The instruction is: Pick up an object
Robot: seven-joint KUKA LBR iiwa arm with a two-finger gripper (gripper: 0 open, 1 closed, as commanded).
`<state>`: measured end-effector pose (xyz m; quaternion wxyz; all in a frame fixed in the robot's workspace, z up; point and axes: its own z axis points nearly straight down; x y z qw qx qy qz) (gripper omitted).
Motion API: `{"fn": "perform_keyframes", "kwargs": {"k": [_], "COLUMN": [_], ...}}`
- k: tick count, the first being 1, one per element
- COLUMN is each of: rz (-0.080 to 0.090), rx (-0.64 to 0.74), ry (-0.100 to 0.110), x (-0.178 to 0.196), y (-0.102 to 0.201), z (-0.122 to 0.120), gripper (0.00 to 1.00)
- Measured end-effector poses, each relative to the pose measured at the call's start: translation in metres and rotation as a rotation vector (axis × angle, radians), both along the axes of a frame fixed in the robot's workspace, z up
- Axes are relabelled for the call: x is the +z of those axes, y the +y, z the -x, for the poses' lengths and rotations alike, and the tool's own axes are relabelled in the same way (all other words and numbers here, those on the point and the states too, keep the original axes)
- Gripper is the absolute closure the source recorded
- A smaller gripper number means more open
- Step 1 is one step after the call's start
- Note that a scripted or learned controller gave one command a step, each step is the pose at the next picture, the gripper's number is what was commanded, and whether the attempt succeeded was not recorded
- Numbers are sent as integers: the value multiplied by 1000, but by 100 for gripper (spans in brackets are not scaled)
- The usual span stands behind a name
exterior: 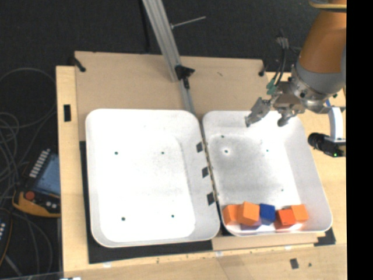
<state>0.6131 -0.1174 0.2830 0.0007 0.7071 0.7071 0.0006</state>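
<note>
The blocks — orange [242,213] ones flanking a blue block [267,212] — sit packed against the near wall of the right bin [256,162], likely slid there down its sloped floor. The hand [269,114] hangs released, fingers spread and holding nothing, over the bin's far edge, well apart from them. The left bin [145,174] shares the counter [128,80].
</note>
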Motion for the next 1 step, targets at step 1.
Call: {"fn": "perform_keyframes", "kwargs": {"k": [1], "rz": [0], "rx": [-3], "ry": [10], "x": [-168], "y": [-31], "z": [64], "gripper": [0]}}
